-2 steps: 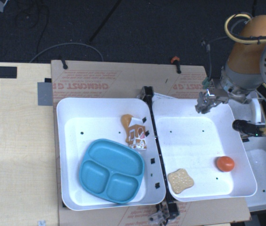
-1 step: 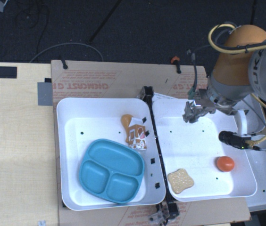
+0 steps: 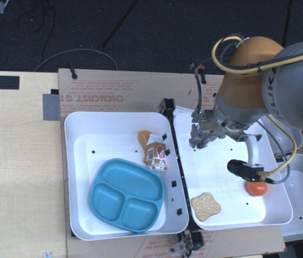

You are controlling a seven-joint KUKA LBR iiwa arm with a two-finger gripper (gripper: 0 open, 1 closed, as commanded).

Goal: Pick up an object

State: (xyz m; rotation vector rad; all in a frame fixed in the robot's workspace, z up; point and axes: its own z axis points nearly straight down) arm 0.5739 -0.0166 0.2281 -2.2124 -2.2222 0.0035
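Observation:
My gripper (image 3: 199,138) hangs over the upper left part of the right bin (image 3: 280,216), with nothing visible between its fingers. A slice of toast (image 3: 206,206) lies at the bin's front left. A small red tomato (image 3: 257,188) rests near the right side, below a black part of the arm. In the left bin (image 3: 79,144) lie a blue divided plate (image 3: 127,194), a brown piece (image 3: 144,140) and a small printed packet (image 3: 156,156) near the divider.
A black divider rail (image 3: 174,160) runs between the two bins. The arm's grey body and orange band (image 3: 251,69) loom over the right bin's back. A yellow cable (image 3: 224,52) loops above the wrist. Brown cardboard lies under the bins.

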